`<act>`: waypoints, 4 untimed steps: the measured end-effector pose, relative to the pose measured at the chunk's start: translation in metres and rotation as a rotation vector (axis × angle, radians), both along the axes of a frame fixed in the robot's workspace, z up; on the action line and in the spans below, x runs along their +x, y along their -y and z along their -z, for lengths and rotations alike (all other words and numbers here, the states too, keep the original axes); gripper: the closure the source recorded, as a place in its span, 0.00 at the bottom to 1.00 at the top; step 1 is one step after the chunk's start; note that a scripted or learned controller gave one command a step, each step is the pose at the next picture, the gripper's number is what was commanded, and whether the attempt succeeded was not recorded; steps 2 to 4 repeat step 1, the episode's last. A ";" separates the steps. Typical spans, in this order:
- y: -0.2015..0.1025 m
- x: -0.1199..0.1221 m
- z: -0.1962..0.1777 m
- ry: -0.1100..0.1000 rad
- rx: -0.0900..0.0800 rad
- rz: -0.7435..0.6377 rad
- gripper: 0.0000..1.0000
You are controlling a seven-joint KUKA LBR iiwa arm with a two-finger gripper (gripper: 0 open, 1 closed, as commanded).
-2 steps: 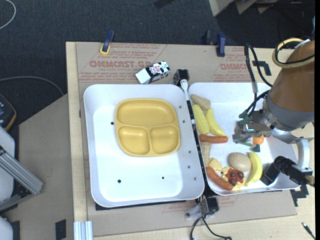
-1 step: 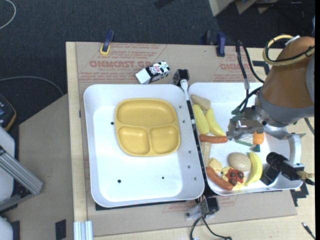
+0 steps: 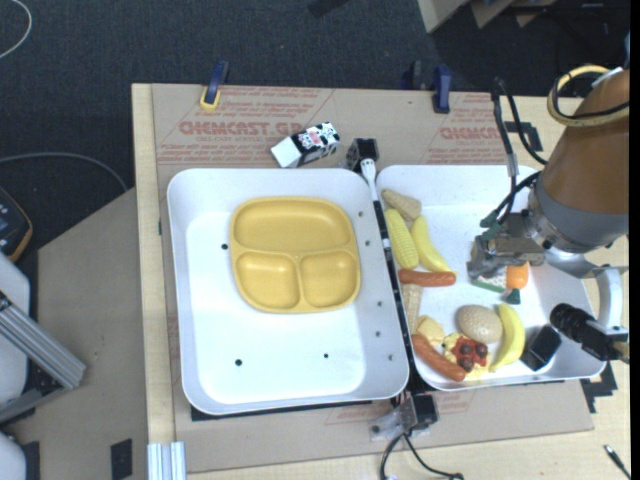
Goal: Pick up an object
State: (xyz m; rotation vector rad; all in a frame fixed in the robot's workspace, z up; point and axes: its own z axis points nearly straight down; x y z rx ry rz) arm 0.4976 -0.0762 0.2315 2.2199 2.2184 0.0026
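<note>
Evidently the arm had its jaws (image 3: pixel 503 258) lowered into the right bin (image 3: pixel 455 183), close by that bin's right wall. Whether they were open or closed could not be told; the wrist hid them, and nothing could be seen gripped.

An orange piece (image 3: pixel 516 276) showed at the near edge of the jaws, touching or just beneath them, too covered to name. It seemed the likeliest target, lying straight under the tool, not off to a side.

Other food lay towards the bin's left wall: a corn cob (image 3: pixel 400 238) and a yellow banana (image 3: pixel 430 246), long axes running front to back, with a sausage (image 3: pixel 426 278) crosswise at their near ends. A second banana (image 3: pixel 512 334) and a roundish potato (image 3: pixel 478 321) sat nearer the front wall.

A yellow divided tray (image 3: pixel 295 253) rested in the left bin (image 3: pixel 200 298).
</note>
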 end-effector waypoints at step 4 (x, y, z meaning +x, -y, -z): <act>-0.010 0.000 -0.003 0.000 0.001 -0.002 1.00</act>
